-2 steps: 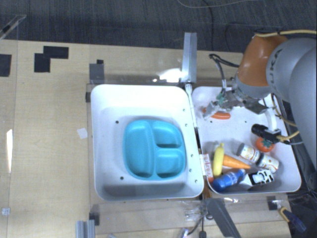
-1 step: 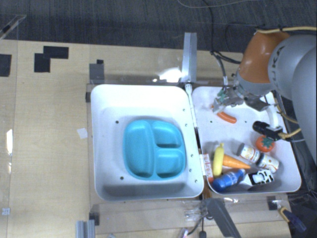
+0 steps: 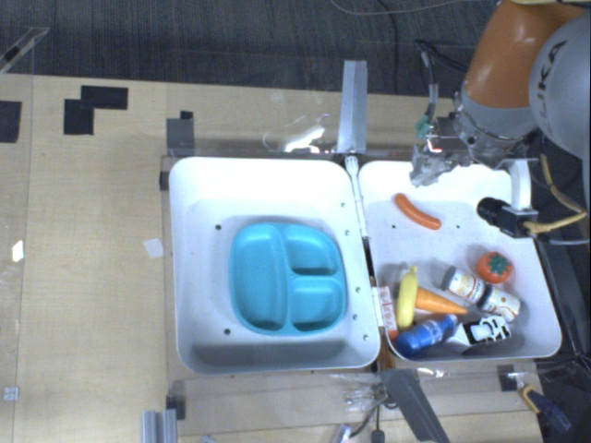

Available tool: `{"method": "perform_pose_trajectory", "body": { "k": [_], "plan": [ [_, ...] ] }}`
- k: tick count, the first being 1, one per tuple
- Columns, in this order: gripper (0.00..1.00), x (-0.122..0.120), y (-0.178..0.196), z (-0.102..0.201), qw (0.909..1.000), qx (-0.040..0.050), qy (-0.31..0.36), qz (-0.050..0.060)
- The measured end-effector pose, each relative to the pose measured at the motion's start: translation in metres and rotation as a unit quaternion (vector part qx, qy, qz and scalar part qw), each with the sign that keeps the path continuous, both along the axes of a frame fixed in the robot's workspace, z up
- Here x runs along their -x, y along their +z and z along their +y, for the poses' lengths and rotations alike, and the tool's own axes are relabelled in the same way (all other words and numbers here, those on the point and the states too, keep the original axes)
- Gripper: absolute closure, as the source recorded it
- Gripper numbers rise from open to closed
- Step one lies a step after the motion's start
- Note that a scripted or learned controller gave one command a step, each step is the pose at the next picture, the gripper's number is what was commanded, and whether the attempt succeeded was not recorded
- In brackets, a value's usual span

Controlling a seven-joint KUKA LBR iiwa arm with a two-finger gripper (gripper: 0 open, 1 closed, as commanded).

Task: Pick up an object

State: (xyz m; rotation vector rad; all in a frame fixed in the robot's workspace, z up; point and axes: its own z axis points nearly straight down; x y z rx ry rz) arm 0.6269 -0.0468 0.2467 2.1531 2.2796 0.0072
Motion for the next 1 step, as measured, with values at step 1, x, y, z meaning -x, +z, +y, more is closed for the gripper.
{"method": "perform_pose_trajectory", "body": {
  "k": [1],
  "plan": [
    [1.00, -0.0430, -0.0042, -0.0267, 0.9999, 0.0005, 0.010, 0.001]
  ]
}}
